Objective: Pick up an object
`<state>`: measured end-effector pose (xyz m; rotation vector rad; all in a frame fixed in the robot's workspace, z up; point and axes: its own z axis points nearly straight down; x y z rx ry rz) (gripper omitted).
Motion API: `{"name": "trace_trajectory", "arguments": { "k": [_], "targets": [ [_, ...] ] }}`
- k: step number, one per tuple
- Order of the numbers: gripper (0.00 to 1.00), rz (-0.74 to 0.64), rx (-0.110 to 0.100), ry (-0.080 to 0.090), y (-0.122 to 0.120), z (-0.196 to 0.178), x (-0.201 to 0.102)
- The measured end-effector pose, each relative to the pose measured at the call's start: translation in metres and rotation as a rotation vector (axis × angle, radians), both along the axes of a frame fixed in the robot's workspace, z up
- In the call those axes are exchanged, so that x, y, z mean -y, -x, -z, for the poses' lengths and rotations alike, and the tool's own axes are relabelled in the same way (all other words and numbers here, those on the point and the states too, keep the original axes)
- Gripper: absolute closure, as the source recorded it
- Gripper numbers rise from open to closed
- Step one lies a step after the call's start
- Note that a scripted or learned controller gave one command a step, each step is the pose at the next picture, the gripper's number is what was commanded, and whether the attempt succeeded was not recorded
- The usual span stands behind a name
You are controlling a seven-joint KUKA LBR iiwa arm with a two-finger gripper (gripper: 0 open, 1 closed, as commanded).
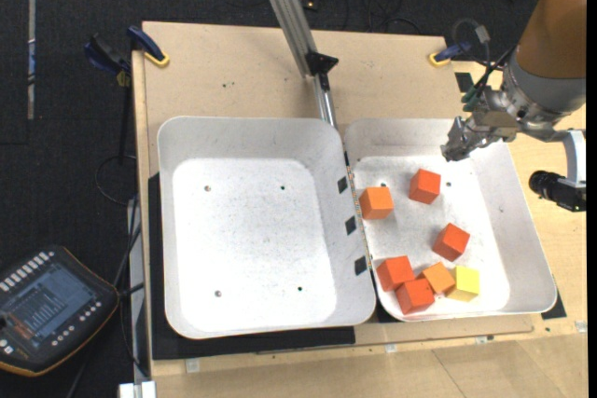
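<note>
Several small cubes lie in the right bin [522,228]. An orange cube [377,201] sits near the bin's left wall, with a red cube [425,185] to its right and another red cube [451,240] lower down. Near the front edge two red cubes [404,282], an orange cube [438,277] and a yellow cube [466,282] are bunched together. My gripper [459,147] hangs over the far right part of this bin, above and to the right of the upper red cube. Nothing shows between its fingers.
The left bin [187,154] stands beside the right one on the wooden bench. A slanted metal pole [284,0] crosses the back and ends near the bins' shared wall. Blue clamps [140,40] sit at the bench's back corners. A teach pendant [47,308] lies at the lower left.
</note>
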<state>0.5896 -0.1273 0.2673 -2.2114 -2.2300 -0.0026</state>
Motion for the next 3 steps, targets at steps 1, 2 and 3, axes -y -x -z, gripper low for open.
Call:
{"name": "trace_trajectory", "arguments": {
  "k": [1,2,3],
  "targets": [
    [1.0,-0.001,-0.001,-0.001,-0.007,0.007,-0.062],
    [1.0,-0.001,0.0,0.0,-0.006,0.004,-0.117],
    [1.0,-0.001,-0.003,0.0,-0.008,0.019,-0.179]
  ]
}}
